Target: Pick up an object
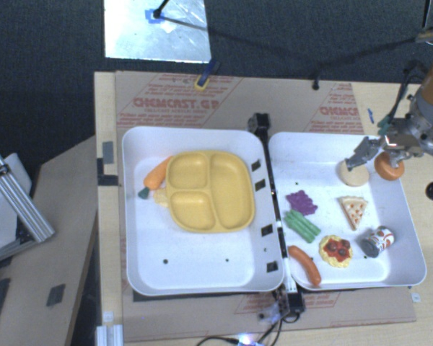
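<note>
Two shallow white bins are seen side by side on the bench. The yellow three-compartment plastic plate [204, 191] sits in the left bin [141, 265], and an orange toy carrot [156, 173] is tucked against the plate's upper-left edge.

Everything else is found to the right of the plate, in the right bin [408, 262]: a purple grape bunch [302, 202], green bean pods [302, 225], a red-orange sausage [305, 264], a small round pizza [336, 251], a pizza wedge [354, 211], a grey-and-red can [377, 241], a beige round cookie [352, 173] and an orange round piece [389, 167].

The gripper [381, 150] is parked farthest right of the plate, over the cookie and orange piece. Nothing can be seen clamped in it; how wide it's spread can't be told.
</note>
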You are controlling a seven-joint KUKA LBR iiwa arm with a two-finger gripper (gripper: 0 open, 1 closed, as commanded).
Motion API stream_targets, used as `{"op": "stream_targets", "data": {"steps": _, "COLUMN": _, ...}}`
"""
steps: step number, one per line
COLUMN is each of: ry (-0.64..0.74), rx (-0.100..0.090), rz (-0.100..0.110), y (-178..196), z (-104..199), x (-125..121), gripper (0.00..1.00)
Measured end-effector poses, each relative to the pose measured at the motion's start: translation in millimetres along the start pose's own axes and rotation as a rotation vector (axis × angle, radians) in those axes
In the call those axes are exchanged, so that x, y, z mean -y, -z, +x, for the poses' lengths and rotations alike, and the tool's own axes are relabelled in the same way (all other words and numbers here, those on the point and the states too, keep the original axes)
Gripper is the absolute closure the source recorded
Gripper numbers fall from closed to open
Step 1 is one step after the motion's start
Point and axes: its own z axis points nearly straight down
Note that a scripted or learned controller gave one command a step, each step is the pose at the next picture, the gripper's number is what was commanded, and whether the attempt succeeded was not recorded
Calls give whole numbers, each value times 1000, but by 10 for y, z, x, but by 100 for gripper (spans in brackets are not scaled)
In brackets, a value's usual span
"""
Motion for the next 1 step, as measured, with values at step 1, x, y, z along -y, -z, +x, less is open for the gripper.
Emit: {"op": "stream_targets", "data": {"steps": 1, "ry": 2, "rx": 2, "rz": -9, "y": 52, "z": 2, "x": -18, "gripper": 0}}
